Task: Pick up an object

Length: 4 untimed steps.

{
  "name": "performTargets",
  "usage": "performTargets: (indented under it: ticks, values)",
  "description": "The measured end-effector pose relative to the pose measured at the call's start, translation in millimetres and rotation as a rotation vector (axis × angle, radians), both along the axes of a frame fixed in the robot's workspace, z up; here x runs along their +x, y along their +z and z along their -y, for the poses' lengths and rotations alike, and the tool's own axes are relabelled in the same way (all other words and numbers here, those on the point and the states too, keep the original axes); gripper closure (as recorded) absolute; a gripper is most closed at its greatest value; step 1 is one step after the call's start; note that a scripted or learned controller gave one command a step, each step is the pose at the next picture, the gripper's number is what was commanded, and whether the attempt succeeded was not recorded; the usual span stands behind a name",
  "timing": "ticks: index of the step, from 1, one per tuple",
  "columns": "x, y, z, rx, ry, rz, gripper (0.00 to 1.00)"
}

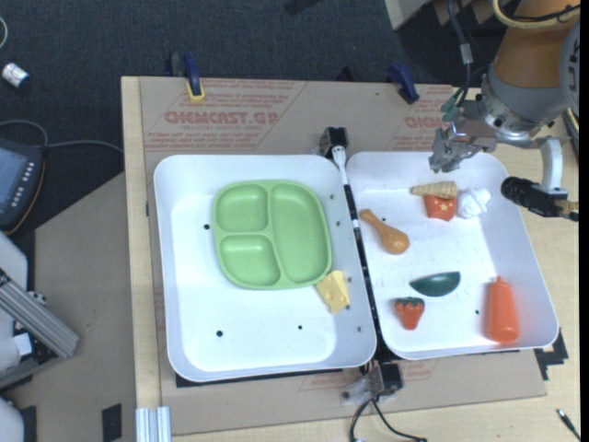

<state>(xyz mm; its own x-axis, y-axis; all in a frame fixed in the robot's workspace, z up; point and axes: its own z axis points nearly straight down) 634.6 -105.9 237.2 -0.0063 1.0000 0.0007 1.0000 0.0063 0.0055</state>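
The grey arm (525,90) reaches in from the upper right, its orange band (538,26) above the wrist. The gripper (448,159) points downward, poised over the far edge of the right bin (534,274), nothing between its fingers.

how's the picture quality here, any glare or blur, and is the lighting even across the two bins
Camera view: lighting is soft and fairly even, with faint shadows under the green plate and orange bottle; the white bins are bright, nearly washed out, without a sharp glare spot; the whole frame is slightly soft, and the gripper looks blurry.
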Motion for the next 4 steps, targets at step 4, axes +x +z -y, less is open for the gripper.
performTargets:
  ticks: [4]
  values:
    - [24.9,-4.2,-102.2,-0.001,-0.005,-0.001,1.00]
